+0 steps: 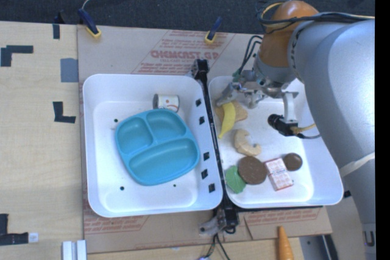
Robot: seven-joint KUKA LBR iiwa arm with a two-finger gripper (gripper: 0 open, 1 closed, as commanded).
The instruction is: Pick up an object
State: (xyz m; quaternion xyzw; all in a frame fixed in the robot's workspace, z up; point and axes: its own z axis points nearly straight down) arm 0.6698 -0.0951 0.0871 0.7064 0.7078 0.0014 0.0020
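Observation:
My gripper (242, 90) hangs over the far left part of the right bin (317, 192), just above the top end of a yellow banana (226, 119). A pale beige item (239, 111) lies beside the banana, directly under the gripper. Nearer the front of the bin lie a tan curved piece (245, 142), a brown disc (251, 170), a green lump (234, 180), a small red-and-white box (279, 173) and a small brown ball (293, 161).
The left bin (97, 131) holds a blue divided plate (158, 147) and a small white can (166, 101) lying on its side behind it. A black divider (206, 131) runs between the bins. The grey arm (341, 82) covers the right bin's far right side.

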